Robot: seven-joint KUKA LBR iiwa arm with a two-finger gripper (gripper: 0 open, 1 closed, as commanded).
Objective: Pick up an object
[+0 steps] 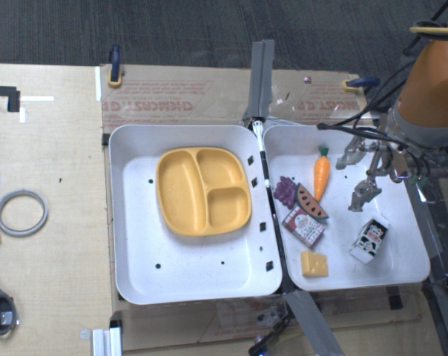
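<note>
Hovering metal gripper [360, 178], smooth tapered carrot [322, 175]

dark grey carpet floor [172, 13] beyond a pale wooden bench [46, 273], cardboard sheet [179, 99] at its back edge

The arm [429, 87] is grey with a broad orange band above the wrist; black cables loop beside the band, and below it sits a silvery metal pincer [360, 180].
</note>
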